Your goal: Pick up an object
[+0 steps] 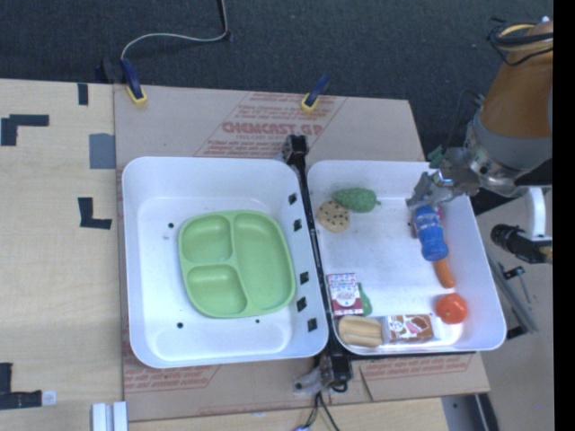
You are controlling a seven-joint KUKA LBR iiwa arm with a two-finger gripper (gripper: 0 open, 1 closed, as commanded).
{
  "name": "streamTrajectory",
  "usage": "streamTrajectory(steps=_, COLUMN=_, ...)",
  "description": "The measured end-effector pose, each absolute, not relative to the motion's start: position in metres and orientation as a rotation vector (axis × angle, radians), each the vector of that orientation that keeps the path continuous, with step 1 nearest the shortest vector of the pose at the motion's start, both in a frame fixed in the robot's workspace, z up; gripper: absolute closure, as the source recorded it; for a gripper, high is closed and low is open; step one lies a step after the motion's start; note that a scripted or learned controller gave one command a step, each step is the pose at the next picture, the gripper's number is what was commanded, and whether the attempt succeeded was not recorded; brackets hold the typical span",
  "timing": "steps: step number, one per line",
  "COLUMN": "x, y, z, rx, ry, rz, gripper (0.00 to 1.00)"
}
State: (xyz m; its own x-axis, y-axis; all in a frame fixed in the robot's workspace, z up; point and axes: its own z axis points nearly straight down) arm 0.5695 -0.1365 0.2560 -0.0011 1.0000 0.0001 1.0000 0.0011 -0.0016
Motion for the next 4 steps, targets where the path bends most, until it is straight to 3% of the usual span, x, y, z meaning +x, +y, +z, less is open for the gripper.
streamTrajectory(steps=1, x=0.580, y=-0.225, z=0.152, rx=-2.220, ry=-2.217, rz=0.008, gripper=0.00)
streamTrajectory(steps=2, x=0.590, y=-0.217, z=0.087, rx=-2.222, ry=-2.223, rz=0.000, gripper=0.00)
streamTrajectory(steps=3, x=0.642, y=-0.188, z=0.086, rx=-2.221, ry=-2.227, rz=-0.004, gripper=0.00)
streamTrajectory(steps=4, x=0.601, y=-0.159, z=0.086, rx=-2.221, ry=-2.224, rz=0.000, gripper=0.00)
